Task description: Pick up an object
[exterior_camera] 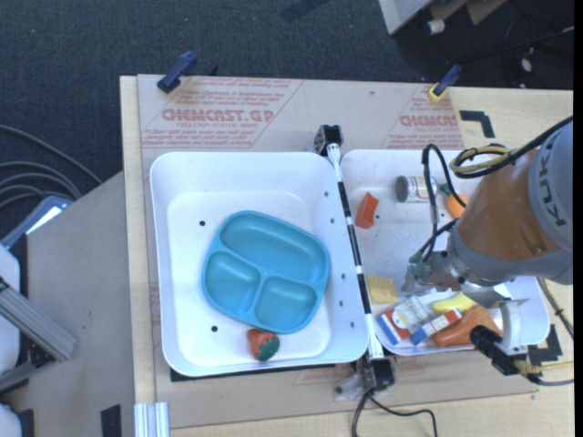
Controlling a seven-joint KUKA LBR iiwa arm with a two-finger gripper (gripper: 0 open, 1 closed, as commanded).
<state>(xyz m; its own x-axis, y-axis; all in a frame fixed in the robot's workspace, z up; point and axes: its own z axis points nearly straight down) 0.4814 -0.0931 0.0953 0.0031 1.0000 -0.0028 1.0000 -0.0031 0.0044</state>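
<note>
Claw (421, 279) low in right bin (387, 167) (fingers obscured); blue tray (265, 269) left.

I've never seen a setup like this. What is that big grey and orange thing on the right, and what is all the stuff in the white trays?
That is a robot arm, seen by a camera fixed above the bench and looking down at a slant. It reaches in from the right to pick things up. Two shallow white bins sit side by side. The left bin holds a blue divided plate and a toy strawberry. The right bin holds an orange block, a small bottle and a heap of colourful toys by the arm's wrist. The arm hides its jaws, so any hold can't be judged.
</note>
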